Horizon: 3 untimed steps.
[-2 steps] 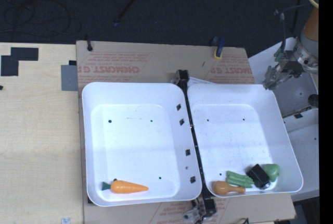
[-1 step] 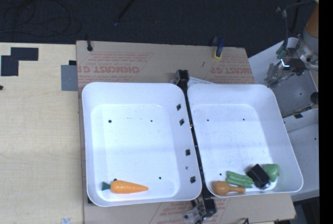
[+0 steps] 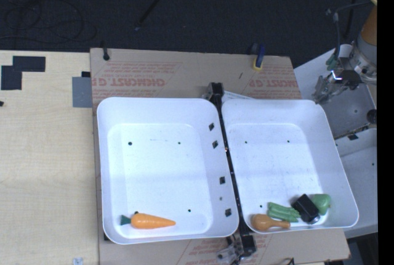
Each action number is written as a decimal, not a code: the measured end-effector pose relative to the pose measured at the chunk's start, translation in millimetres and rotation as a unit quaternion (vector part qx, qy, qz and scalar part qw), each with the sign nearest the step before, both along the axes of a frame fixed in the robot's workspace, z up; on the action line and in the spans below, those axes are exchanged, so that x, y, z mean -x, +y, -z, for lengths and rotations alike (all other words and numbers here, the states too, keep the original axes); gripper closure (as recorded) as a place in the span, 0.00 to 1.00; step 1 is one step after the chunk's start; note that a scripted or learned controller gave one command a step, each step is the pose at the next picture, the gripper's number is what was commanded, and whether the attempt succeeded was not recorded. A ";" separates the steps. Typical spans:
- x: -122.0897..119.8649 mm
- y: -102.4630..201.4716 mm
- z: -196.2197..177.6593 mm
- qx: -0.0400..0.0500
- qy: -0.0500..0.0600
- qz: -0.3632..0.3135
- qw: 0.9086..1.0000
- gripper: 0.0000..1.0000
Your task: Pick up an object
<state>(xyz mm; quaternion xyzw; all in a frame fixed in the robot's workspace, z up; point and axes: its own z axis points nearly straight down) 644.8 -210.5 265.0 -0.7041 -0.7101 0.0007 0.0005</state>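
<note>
An orange carrot (image 3: 152, 221) with a green stem lies in the near left corner of the left bin (image 3: 154, 159). In the near right corner of the right bin (image 3: 277, 146) lie a green pod (image 3: 282, 212), a black block (image 3: 306, 207), a light green piece (image 3: 321, 201) and a tan pear-shaped piece (image 3: 269, 223), all bunched close together. My gripper (image 3: 326, 86) hangs outside the right bin, past its far right corner, well away from all the objects. Nothing is visibly held in it.
Both bins rest on a brown cardboard sheet (image 3: 184, 76), held by a blue clamp (image 3: 259, 55) at the far edge. A black divider strip (image 3: 223, 159) runs between the bins. The wooden bench top (image 3: 43, 165) spreads to the left. A grey stand (image 3: 354, 116) sits right of the bins.
</note>
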 end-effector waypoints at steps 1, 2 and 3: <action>0.1 -0.3 0.6 0.000 0.000 0.000 1.000 1.00; 0.1 -1.1 -15.9 0.000 -0.001 0.000 1.000 1.00; 0.1 0.1 -4.2 0.000 0.001 -0.001 1.000 1.00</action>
